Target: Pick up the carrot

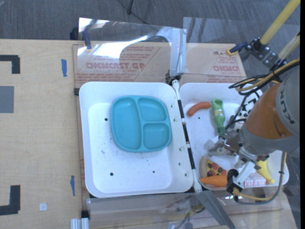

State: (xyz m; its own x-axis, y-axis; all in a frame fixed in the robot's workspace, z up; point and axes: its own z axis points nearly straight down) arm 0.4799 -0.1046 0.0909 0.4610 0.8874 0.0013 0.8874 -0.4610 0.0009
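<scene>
Table (33, 142): two white bins side by side at centre frame.

Left bin (138, 173): holds one teal divided plate (141, 124), lying flat in the bin's upper half. Its three compartments hold nothing.

Right bin (200, 130): holds several items.
- The carrot (213, 180) lies on its side in the lower left corner of this bin, near the bottom wall and close to the divider between the bins. It rests on the bin floor.
- A pizza slice toy (211, 167) sits just above the carrot in the frame and appears to touch it.
- An orange-red sausage (198, 108) lies in the upper left of the bin.
- A green bottle (218, 116) lies just right of the sausage, with its long axis running up and down the frame.
- A yellow banana (264, 171) lies at the lower right, partly covered by the arm.

Arm (269, 123): enters from the right edge of the frame and extends over the right bin.

Gripper (220, 147): sits over the middle of the right bin, below the bottle and above the pizza slice in the frame, apart from the carrot. Nothing is seen in its grasp. Whether it is open or closed cannot be told from this angle.
</scene>
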